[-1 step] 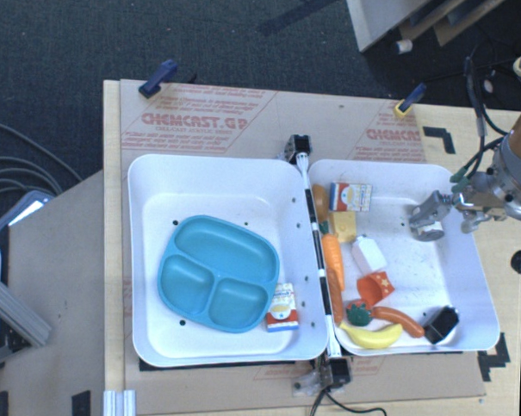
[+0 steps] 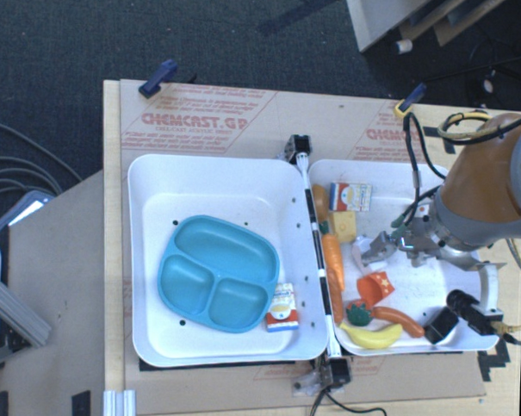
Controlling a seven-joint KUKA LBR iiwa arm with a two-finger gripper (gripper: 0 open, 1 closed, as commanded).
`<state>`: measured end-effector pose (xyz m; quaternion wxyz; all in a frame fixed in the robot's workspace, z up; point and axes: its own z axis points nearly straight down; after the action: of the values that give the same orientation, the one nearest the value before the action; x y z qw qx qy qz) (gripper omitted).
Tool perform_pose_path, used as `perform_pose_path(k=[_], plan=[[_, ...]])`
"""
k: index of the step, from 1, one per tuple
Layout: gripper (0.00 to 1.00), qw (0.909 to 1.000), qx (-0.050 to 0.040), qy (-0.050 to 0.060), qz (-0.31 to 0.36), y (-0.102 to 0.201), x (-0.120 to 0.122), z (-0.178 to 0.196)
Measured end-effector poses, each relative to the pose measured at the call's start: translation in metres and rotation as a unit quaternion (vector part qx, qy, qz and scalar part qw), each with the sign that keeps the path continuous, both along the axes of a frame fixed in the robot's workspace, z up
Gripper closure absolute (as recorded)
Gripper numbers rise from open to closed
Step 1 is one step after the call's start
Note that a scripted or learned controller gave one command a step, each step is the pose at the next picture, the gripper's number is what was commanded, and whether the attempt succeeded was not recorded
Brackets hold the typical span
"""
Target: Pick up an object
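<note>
Plainly, the risk lies in how tightly the toys are packed in the right-hand shallow white bin (image 2: 434,180): the arm's metal claw (image 2: 381,248) hangs low over that bin, just above the small orange-red toy cup (image 2: 374,288), and whether its tips are apart or together I cannot tell from this angle. A descent here could land between pieces, nudge the cup aside or pinch 2 things at once, since the long orange carrot (image 2: 331,264) lies close by along the dividing wall and the yellow plastic banana (image 2: 374,336) touches the reddish sausage-shaped toy (image 2: 400,319) at the near rim. By count: 2 bins on the counter (image 2: 204,123), 1 carrot, 1 cup, 1 banana, 1 sausage, 1 small green piece (image 2: 357,316), 1 white-and-blue carton (image 2: 351,196) and 1 tan block (image 2: 344,225) at the far end. The left-hand bin (image 2: 158,181) holds 1 blue divided plastic tray (image 2: 217,272) with 3 compartments and 1 small printed box (image 2: 283,306) beside it.
</note>
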<state>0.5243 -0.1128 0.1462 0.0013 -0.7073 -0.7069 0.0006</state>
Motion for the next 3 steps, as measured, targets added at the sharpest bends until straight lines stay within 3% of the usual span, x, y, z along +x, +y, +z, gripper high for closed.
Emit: perform_pose_path(k=[1, 2, 3], plan=[[0.0, 1.0, -0.0007, -0.001, 0.0, -0.007, 0.045, -0.062], [1.0, 1.0, -0.001, -0.002, 0.0, -0.007, 0.045, -0.052], [1.0, 1.0, -0.0001, -0.001, 0.001, 0.068, -0.002, 0.038]])
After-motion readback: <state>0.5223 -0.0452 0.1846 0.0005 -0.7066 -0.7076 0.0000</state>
